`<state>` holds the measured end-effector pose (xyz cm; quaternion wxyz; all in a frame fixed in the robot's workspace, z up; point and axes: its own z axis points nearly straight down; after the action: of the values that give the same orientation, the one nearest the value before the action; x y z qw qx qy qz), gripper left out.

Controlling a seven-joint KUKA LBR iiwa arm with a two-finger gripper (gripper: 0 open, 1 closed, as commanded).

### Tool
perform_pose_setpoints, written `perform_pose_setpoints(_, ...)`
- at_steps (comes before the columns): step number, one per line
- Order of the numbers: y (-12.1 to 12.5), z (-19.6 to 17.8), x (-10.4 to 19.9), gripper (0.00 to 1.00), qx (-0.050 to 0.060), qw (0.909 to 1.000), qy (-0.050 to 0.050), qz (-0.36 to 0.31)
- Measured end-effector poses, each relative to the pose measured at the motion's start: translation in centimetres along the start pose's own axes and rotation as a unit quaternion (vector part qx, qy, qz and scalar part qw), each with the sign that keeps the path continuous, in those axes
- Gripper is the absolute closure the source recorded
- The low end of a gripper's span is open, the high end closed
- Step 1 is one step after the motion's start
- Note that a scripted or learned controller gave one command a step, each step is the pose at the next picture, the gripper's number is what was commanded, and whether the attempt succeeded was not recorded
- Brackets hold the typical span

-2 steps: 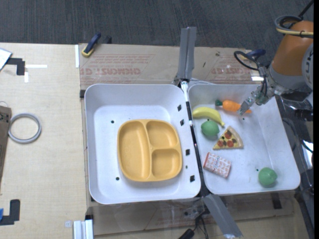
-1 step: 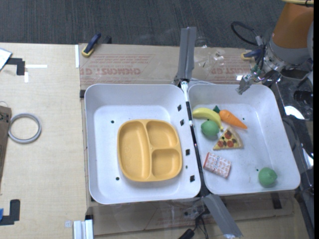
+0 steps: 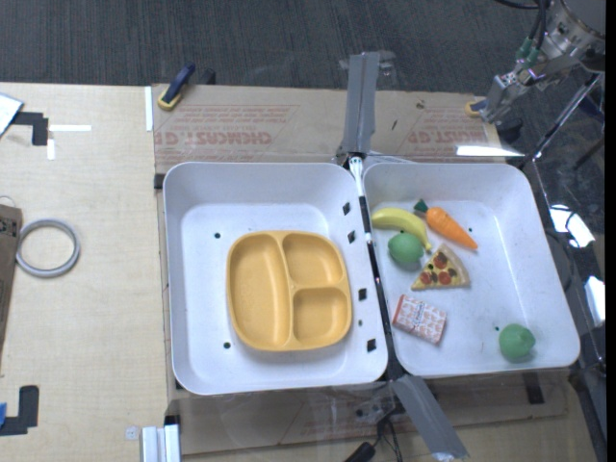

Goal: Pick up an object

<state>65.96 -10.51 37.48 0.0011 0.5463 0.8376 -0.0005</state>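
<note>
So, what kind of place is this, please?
Probably a robotics lab test bench: two shallow white plastic bins taped onto brown cardboard, toy food like the orange plastic carrot, and the robot's hand with loose cables.

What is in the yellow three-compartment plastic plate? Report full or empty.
Empty. The yellow three-compartment plastic plate shows bare yellow in all three compartments; toy food lies in the right white bin.

1. The arm (image 3: 577, 8) is cut off by the top right corner; just its wrist end shows.
2. The gripper (image 3: 496, 99) beyond the right bin's (image 3: 549, 248) far corner is too small and blurred to read.
3. The banana (image 3: 399, 221) partly overlaps the green ball (image 3: 405, 249), hiding its top.
4. A dark object (image 3: 8, 229) at the bench's left edge is cut off.
</note>
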Motion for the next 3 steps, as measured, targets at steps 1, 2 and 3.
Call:
perform_pose_setpoints(1,1.9,-0.2,4.4,1.0,0.001,0.995,0.001,-0.1)
perform_pose_setpoints(2,4.1,1.6,9.3,1.0,0.0,0.983,0.001,-0.184)
perform_pose_setpoints(3,5.3,-6.7,13.6,1.0,-0.001,0.9683,0.0,-0.25)
